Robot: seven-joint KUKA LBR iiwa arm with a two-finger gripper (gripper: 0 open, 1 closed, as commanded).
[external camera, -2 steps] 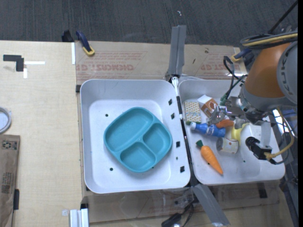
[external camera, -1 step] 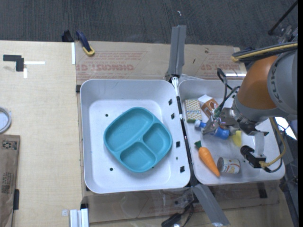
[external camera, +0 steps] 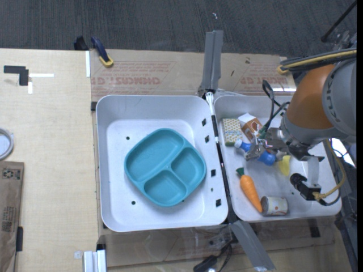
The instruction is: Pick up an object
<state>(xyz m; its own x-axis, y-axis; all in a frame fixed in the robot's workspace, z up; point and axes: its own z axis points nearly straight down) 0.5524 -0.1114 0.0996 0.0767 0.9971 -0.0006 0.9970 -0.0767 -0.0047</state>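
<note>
The tool [external camera: 261, 147] hangs low in the right bin [external camera: 317, 211], right over a blue toy [external camera: 266, 157]; whether it's spread, I can't tell.

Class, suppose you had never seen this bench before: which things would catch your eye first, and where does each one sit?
The blue divided plate stands out most, lying alone in the left bin. Next comes the grey arm with its orange band, reaching in from the right over the right bin. Below its gripper, an orange carrot lies on the bin floor beside a small can.
</note>
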